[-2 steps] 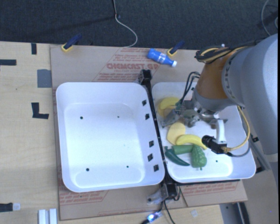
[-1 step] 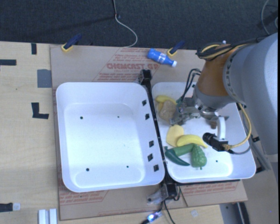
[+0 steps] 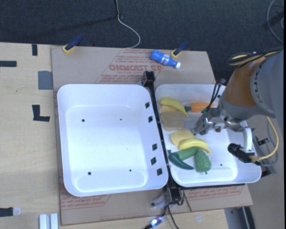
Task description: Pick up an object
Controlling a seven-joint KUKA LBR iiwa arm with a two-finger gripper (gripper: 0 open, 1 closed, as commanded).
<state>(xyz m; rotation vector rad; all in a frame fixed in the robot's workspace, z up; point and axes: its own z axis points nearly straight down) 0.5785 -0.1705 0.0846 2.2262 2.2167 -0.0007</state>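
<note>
Okay, operator, your arm (image 3: 250, 87) came in from the right and sat over the right bin (image 3: 238, 175), grey with the orange band above the wrist. The gripper (image 3: 201, 127) hung low in the middle of that bin, just right of the toy pile. You couldn't tell whether it was open or closed (too small and dark at this angle), and nothing showed between its tips.

The pickable things all lay in the right bin's left half. A yellow banana (image 3: 174, 105) lay at the far end, with an orange carrot (image 3: 199, 107) just right of it. A tan flat piece (image 3: 172, 120) sat just near of that banana. Nearer still was a pale yellow chunk (image 3: 181, 137), touching a second banana (image 3: 195, 144). At the near end lay a green pepper-like piece (image 3: 183, 157) and a bumpy green pickle (image 3: 202, 161), side by side.

The left bin (image 3: 66, 128) sat alongside, touching the right one at a black clip row. Both rested on a cardboard sheet (image 3: 128, 66), where a blue bottle (image 3: 164, 58) lay on its side at the far edge.
</note>
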